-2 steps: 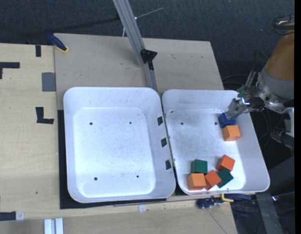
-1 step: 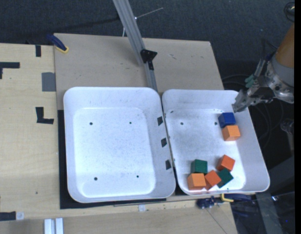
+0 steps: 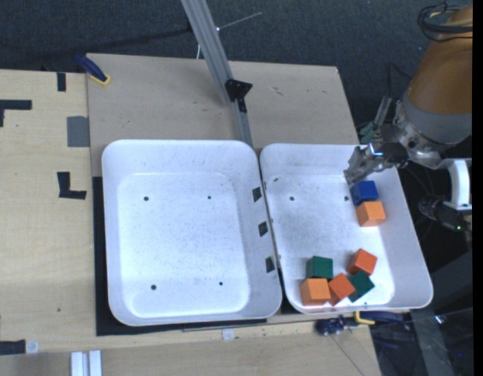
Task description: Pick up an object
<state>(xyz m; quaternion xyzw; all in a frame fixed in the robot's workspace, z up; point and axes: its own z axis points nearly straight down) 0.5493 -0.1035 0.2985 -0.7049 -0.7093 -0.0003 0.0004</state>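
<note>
The right bin [image 3: 304,210] holds several small blocks. A blue block [image 3: 365,191] lies near its far right side, with an orange block [image 3: 371,213] touching it just in front. Near the front rim sits a cluster: a green block [image 3: 320,267], an orange block [image 3: 315,291], a red-orange block [image 3: 340,287], another red-orange block [image 3: 364,262] and a dark green block [image 3: 361,285]. My gripper [image 3: 362,165] hangs over the bin's far right corner, just above the blue block. Nothing shows between its fingers.
The left bin [image 3: 182,225] lies beside the right one, sharing a rim at the middle. A slanted metal pole [image 3: 214,45] crosses the bench behind the bins. The arm's orange band [image 3: 448,69] looms at the right edge.
</note>
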